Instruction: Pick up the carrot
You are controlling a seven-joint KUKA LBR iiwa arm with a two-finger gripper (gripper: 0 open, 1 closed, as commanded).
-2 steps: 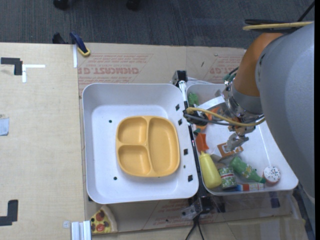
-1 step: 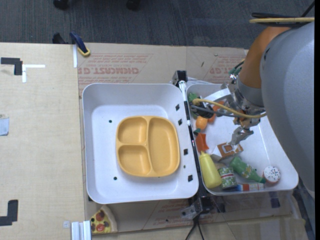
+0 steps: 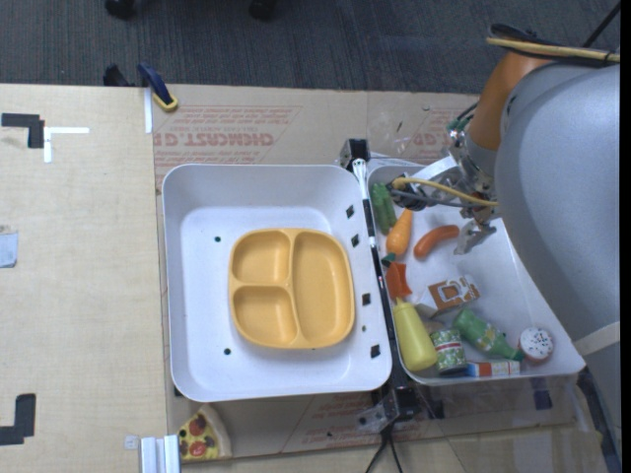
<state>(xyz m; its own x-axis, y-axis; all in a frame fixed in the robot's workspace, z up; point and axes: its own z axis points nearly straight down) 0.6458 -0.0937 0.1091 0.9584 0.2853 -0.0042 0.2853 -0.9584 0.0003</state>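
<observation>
Cardboard-lined bench (image 3: 79, 264), perhaps carpet (image 3: 296, 28) beyond

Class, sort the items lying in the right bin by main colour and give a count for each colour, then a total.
Orange: 2 - carrot, sausage
Green: 3 - pepper, bottle, can
Yellow: 1 - mustard
Red: 1 - chilli
Total: 7

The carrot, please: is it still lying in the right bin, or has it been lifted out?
In the bin. The carrot lies on the floor of the right bin, beside the green vegetable, left of the gripper.
</observation>
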